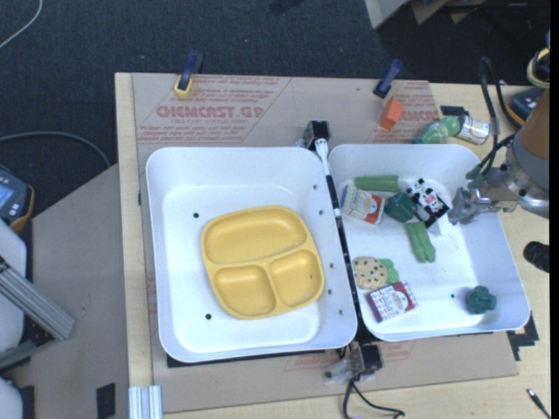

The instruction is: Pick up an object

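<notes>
The gripper (pixel 465 206) sits over the right bin (pixel 502 260) near its right wall, just beside a black-and-white cow toy (pixel 430 199); finger state can't be determined, and nothing shows between them. Right bin also holds a green cucumber (pixel 420 240), milk carton (pixel 362 204), cookie (pixel 369 272), red packet (pixel 390 302) and dark green lump (pixel 479 299). Left bin (pixel 166 234) holds a yellow divided tray (pixel 262 260).

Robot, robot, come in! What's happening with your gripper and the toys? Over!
Gripper low over right white bin, nothing seen held. Black-and-white cow toy just beside it. Dark green block and green cucumber-shaped toy crowd that cow.
</notes>
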You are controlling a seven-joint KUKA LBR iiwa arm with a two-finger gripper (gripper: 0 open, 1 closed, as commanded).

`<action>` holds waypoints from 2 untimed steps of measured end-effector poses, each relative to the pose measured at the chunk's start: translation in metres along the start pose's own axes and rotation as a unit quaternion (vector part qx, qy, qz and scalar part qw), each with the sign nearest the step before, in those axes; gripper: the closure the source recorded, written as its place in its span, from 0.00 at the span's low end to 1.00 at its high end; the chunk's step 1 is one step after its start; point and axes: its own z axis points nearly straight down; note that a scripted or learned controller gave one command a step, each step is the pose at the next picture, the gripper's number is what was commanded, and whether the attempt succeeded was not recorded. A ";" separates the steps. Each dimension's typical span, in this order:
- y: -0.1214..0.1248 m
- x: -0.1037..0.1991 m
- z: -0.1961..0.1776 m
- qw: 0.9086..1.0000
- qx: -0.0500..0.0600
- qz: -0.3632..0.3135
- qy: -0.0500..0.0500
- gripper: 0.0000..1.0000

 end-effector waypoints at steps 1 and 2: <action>0.001 0.000 -0.017 1.000 0.001 0.000 0.000 1.00; 0.034 0.042 -0.027 1.000 0.001 -0.003 0.001 1.00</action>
